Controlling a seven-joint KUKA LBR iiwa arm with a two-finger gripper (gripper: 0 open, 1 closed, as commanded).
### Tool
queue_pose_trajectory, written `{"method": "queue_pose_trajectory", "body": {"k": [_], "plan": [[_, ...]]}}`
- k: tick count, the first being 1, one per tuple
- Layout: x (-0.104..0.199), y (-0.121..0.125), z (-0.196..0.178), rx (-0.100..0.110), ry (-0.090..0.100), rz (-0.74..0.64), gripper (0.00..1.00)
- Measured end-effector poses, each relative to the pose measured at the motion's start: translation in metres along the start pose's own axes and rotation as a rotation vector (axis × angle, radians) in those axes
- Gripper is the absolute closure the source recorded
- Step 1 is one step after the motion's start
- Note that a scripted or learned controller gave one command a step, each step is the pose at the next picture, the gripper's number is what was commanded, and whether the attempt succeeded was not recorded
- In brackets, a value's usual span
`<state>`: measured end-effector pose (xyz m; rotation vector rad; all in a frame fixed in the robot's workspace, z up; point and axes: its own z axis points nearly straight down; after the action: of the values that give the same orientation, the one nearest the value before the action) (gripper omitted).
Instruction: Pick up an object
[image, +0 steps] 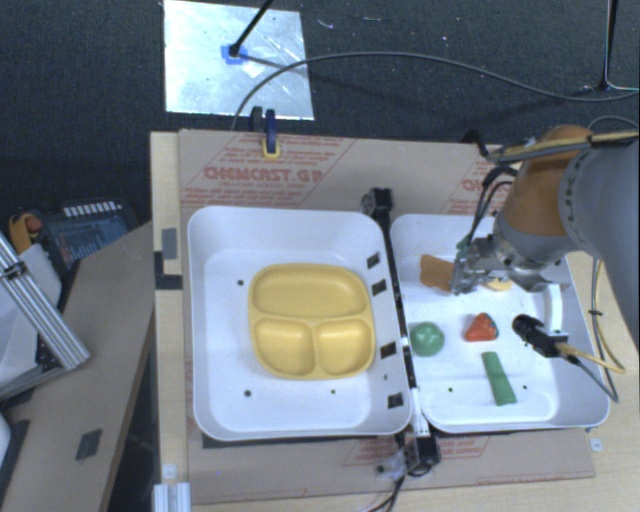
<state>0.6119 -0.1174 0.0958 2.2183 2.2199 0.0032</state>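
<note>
Gripper (466, 276) lowered into the right bin (575, 405), its tip just beside the right edge of a tan, flat piece (434, 271) near the bin's far left part. Whether the jaws are parted or closed cannot be told. Nearer the camera lie a green ball (427, 338), a red piece (481, 327) and a green block (498, 378), apart from the tool. Left bin (215, 400) holds a yellow divided tray (310, 320).

Yellow divided tray (308, 320) in a white bin (215, 330); green ball (427, 338), red piece (481, 326), green block (498, 378) were present.
</note>
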Motion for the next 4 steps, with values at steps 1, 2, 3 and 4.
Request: {"method": "queue_pose_trajectory", "body": {"k": [1,2,3,4], "plan": [[0.006,-0.002,-0.046,-0.001,0.0,-0.003,1.0],[0.005,0.004,-0.091,-0.003,0.0,-0.004,1.0],[0.009,0.009,-0.136,-0.003,0.0,-0.006,1.0],[0.053,-0.01,-0.128,0.004,0.002,-0.008,1.0]]}}
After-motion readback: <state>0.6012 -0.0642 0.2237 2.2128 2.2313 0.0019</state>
